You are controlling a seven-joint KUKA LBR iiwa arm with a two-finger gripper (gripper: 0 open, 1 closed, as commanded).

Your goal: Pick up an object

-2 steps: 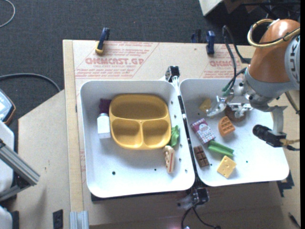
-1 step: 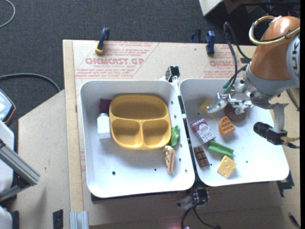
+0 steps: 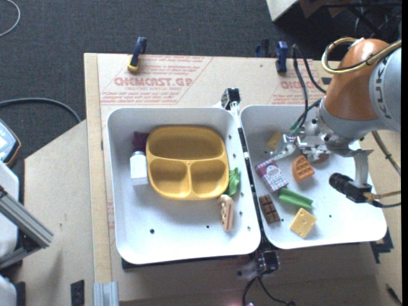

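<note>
Nearest the front rim of the right bin (image 3: 357,238) lies a cheese wedge (image 3: 303,222), with a chocolate bar (image 3: 268,208) at its nine o'clock and a green pod (image 3: 295,199) just above. Open floor remains toward three o'clock. The claw (image 3: 299,144) hovers over the bin's upper middle; whether it is apart or together I cannot tell. A waffle (image 3: 303,169) and pink carton (image 3: 272,175) sit beneath. The yellow tray (image 3: 187,162) crowds the left bin (image 3: 121,171).
</note>
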